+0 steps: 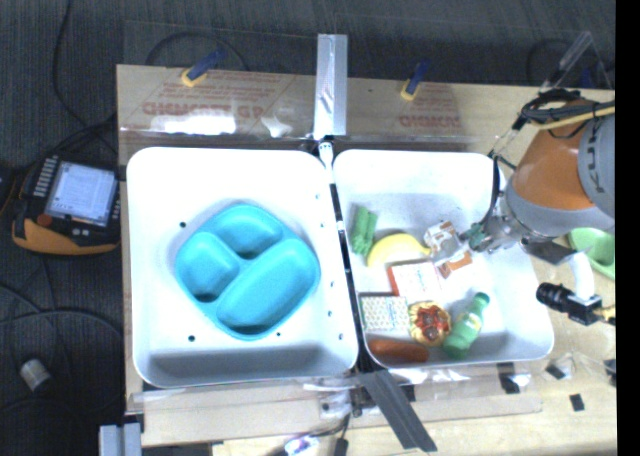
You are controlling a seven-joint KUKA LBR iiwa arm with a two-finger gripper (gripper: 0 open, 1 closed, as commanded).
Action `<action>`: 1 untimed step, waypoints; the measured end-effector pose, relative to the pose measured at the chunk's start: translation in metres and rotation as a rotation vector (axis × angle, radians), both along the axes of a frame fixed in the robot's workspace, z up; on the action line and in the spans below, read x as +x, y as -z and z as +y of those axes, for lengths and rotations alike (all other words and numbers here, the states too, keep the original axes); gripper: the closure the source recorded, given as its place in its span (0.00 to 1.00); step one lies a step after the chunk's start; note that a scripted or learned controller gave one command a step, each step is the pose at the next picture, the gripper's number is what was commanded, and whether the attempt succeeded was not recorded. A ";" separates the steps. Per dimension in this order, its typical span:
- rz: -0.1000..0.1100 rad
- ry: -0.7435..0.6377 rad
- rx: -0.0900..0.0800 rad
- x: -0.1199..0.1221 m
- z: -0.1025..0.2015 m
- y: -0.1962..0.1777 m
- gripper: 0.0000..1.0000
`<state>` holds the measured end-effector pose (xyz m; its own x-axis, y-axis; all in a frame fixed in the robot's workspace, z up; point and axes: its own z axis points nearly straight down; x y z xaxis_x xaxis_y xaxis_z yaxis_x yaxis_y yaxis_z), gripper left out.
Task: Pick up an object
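Jaws (452, 241) low in the right bin (520, 344), we cannot tell their spread, yellow object (395, 246) at their nine o'clock, green bottle (465, 324) at six o'clock, blue tray (247, 267) in the left bin (150, 344), both on the counter (480, 114)

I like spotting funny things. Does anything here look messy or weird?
A bit. The right bin has its things jumbled together near the front: a green bottle lies tipped over beside a red packet. The blue tray in the left bin sits crooked.
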<state>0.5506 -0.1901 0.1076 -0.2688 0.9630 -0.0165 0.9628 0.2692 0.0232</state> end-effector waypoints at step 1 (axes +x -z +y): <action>0.029 0.137 0.009 0.018 0.041 -0.087 1.00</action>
